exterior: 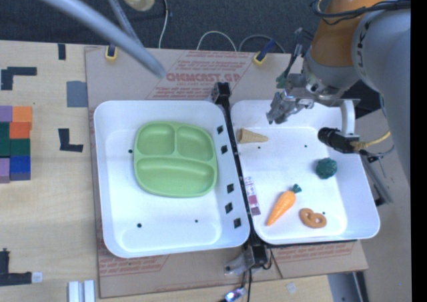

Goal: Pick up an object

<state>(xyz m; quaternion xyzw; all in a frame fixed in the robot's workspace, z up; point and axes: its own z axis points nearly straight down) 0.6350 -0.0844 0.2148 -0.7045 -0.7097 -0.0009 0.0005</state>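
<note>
Camera view, looking down on the bench. The arm (373, 34) enters from the right, its orange band uppermost, and carries the gripper (279, 113) above the upper left part of the right bin (353, 227). Whether the jaws are open or closed cannot be told from this angle; nothing is seen between them.

Task objects. The nearest is a tan wedge (251, 137), lying on the bin floor just below and to the left of the fingertips, apart from them and close to the divider between the bins. A green broccoli piece (326, 168) lies near the bin's right wall, well apart from the gripper. A carrot (282, 205), tilted with its green top up and to the right, lies in the lower middle, and a pretzel (312, 218) rests just to its right, near the bin's lower edge. A small printed label (251, 194) lies flat by the divider, left of the carrot.

Left bin (113, 227). It holds a green tray (176, 159) with three compartments, two small ones above and one long one below, lying flat.

Both bins rest side by side on a cardboard sheet (193, 75).
</note>
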